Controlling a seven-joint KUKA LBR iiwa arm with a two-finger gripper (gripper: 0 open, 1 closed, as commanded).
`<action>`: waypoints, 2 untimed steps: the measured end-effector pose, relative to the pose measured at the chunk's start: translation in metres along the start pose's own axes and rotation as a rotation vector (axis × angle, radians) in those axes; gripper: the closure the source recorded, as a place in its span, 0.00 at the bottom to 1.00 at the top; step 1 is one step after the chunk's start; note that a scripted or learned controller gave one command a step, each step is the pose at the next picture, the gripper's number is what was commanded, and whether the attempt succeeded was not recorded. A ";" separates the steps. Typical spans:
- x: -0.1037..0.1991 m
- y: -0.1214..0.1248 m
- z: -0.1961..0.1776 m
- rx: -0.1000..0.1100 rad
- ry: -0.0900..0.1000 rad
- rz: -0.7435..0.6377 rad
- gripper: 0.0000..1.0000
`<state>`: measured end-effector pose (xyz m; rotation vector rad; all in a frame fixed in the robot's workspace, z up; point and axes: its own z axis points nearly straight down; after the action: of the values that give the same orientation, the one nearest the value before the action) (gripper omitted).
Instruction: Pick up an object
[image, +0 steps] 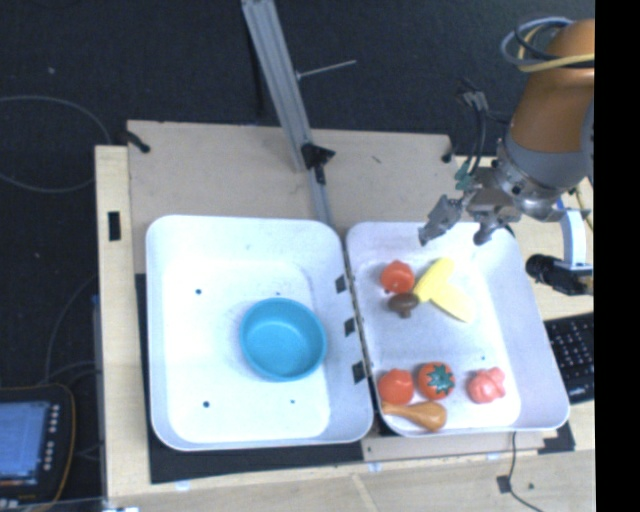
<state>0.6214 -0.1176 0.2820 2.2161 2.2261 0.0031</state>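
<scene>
- Nearest us, along the right bin's (535, 330) near edge, we see a tan pear-shaped piece (418, 413), an orange ball (396, 385), a tomato (435, 379) and a pink piece (485, 385), loosely scattered as pick targets.
- Mid-bin sit a yellow wedge (445, 291), a brown lump (403, 304) and a red-orange piece (397, 276), touching.
- The left bin (180, 300) holds a blue bowl (283, 338).
- Farthest, the gripper (461, 222) hangs above the right bin's far edge, fingers apart, holding nothing; we judge the wedge its closest target.

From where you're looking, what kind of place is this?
Probably a robotics lab's grasping test bench: an arm over two white bins, plastic toy food as practice items, and a teach pendant nearby.
</scene>
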 end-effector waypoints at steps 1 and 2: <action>-0.009 -0.007 0.048 0.006 -0.005 0.007 0.00; -0.014 -0.007 0.112 0.007 -0.005 0.008 0.00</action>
<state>0.6147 -0.1319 0.1699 2.2256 2.2189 -0.0107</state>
